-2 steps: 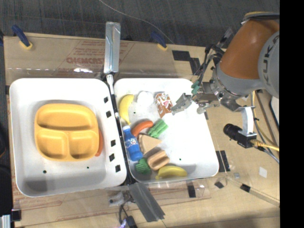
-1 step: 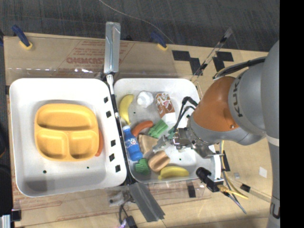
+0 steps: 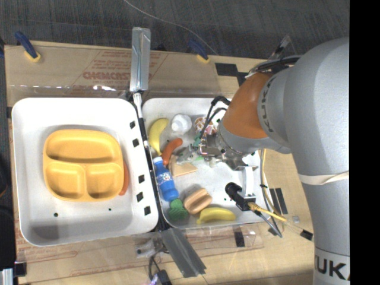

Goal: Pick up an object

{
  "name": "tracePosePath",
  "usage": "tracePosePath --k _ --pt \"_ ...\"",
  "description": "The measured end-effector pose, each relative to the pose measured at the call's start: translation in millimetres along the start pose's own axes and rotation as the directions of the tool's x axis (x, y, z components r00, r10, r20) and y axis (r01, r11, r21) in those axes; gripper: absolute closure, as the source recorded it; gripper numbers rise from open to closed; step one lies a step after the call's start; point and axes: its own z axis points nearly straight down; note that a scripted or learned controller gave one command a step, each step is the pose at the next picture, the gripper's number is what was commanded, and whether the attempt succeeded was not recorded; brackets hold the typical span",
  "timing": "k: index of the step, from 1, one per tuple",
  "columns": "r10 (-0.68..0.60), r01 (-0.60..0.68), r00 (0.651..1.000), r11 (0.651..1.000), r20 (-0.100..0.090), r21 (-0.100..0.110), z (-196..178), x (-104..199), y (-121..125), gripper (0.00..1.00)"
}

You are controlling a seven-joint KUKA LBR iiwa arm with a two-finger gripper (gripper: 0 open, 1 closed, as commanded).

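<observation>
Several small things crowd the right bin [image 3: 249, 221] where the gripper [image 3: 205, 144] has reached in: an orange carrot-like piece [image 3: 171, 149] and a tan wedge [image 3: 184, 169] just to its left, a banana [image 3: 157, 134] beyond them, a blue bottle [image 3: 164, 181] against the divider, a bun [image 3: 198, 200] and a second banana [image 3: 217, 215] below. Whether the tool is apart or together, I cannot tell. Packed so tight, it could nudge neighbours and grip nothing. Well left, the other bin [image 3: 35, 218] holds a yellow divided tray [image 3: 83, 163].
</observation>
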Motion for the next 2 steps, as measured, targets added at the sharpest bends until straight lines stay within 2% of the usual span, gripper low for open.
tracePosePath --k 1,2 --pt "0.106 -0.106 0.994 0.994 0.000 0.001 -1 35 -11 0.00" --pt "0.069 -0.069 0.998 0.998 -0.003 -0.003 -1 14 43 0.00"
